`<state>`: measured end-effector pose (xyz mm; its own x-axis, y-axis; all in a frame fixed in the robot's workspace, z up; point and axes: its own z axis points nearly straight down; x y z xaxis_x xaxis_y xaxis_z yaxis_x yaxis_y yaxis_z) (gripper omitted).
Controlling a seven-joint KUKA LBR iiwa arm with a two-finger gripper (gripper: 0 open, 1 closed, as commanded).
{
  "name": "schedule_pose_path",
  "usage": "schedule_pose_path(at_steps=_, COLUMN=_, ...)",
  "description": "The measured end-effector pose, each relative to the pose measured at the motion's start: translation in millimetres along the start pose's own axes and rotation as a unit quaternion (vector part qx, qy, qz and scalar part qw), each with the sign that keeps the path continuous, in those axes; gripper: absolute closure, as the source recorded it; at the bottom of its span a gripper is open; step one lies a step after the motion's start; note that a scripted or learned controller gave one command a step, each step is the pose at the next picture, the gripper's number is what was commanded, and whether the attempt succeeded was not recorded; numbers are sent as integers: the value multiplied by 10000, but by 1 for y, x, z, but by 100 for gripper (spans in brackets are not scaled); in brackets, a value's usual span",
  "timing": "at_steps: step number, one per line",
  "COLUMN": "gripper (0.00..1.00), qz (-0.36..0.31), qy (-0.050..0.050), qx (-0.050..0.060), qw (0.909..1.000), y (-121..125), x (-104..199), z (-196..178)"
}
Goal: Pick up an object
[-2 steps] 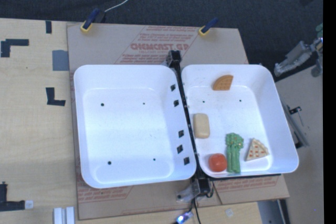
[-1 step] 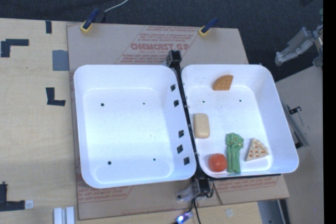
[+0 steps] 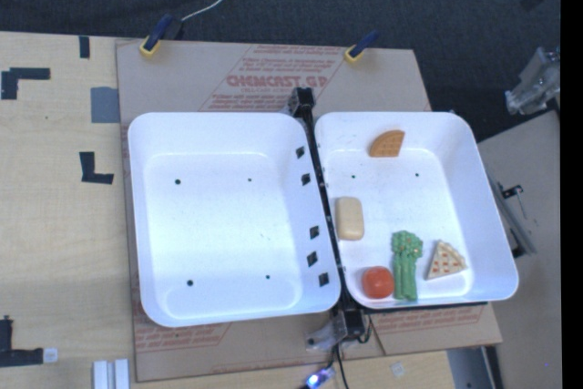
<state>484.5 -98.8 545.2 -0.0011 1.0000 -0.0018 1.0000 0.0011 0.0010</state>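
The right bin (image 3: 474,196) holds several toy foods. An orange waffle-like piece (image 3: 386,144) lies near its far edge. A beige block (image 3: 350,219) rests against the left wall. Along the near edge sit a red tomato (image 3: 378,282), a green asparagus bunch (image 3: 405,264) and a tan triangular wedge (image 3: 445,261). A grey piece of the arm's end, probably my gripper (image 3: 536,85), pokes in at the right edge. It hangs outside the bin, well to the right of and beyond the foods, and nothing is seen in it.
The left bin (image 3: 137,196) adjoins the right one along a black-clipped seam (image 3: 314,205). Both stand on a cardboard sheet (image 3: 264,77) held by two clamps (image 3: 157,34) (image 3: 362,44). A cable (image 3: 214,0) trails at the back.
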Motion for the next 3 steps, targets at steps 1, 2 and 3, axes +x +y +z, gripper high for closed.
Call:
schedule_pose_path(at_steps=1, gripper=100, qz=-26, qy=14, qx=55, qw=10000, y=57, x=55, z=90)
schedule_pose_path(at_steps=2, gripper=100, qz=-49, qy=16, qx=24, qw=10000, y=36, x=144, z=114)
schedule_pose_path(at_steps=3, gripper=100, qz=-49, qy=18, qx=7, qw=10000, y=92, x=245, z=118)
